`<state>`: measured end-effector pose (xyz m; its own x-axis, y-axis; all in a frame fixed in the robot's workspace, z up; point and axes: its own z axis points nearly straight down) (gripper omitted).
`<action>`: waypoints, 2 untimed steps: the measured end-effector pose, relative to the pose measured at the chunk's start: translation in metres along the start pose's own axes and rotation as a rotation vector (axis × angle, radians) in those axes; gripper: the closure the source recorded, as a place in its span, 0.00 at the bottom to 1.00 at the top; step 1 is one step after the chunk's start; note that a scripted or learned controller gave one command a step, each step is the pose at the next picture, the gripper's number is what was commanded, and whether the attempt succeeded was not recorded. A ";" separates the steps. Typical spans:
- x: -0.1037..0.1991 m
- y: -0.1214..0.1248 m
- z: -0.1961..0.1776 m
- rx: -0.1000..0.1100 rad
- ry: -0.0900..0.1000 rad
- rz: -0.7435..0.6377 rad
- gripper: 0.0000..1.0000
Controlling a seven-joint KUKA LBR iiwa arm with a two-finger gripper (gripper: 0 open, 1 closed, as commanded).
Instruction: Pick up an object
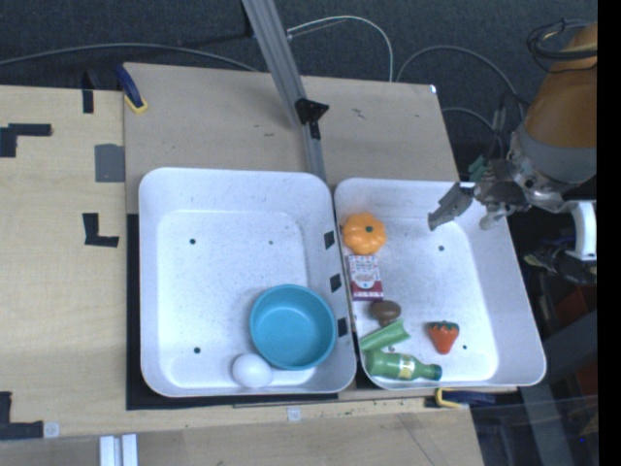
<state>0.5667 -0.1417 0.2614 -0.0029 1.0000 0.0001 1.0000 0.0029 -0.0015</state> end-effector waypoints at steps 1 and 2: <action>0.000 0.000 0.000 0.000 0.000 0.001 0.00; -0.010 -0.004 0.055 0.006 0.000 0.002 0.00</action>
<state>0.5627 -0.1513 0.2066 -0.0007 1.0000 -0.0002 1.0000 0.0007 -0.0070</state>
